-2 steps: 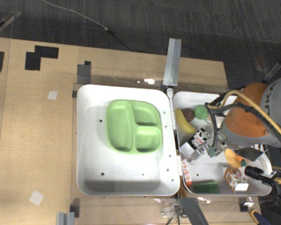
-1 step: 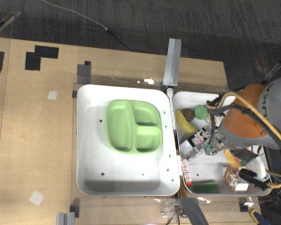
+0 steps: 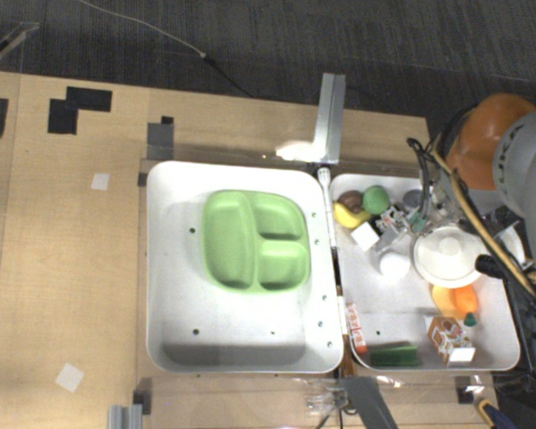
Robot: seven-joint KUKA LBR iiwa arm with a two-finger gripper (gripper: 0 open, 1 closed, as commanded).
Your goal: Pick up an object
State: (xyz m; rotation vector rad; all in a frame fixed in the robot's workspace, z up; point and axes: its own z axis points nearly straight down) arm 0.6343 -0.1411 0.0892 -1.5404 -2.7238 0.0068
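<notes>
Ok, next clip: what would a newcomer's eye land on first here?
Probably the green divided tray, lying alone in the middle of the left bin. Next comes the crowded right bin, where the arm reaches in from the right over a jumble of small things: a green ball near the far wall, an orange piece and a dark green block near the front.

Two white bins sit side by side on the surface: the left bin holds one green divided tray; the right bin holds one green ball, one yellow piece, one orange object, one dark green flat item, one small carton, and one white round object; the cluster at upper centre is too jumbled to count.
</notes>
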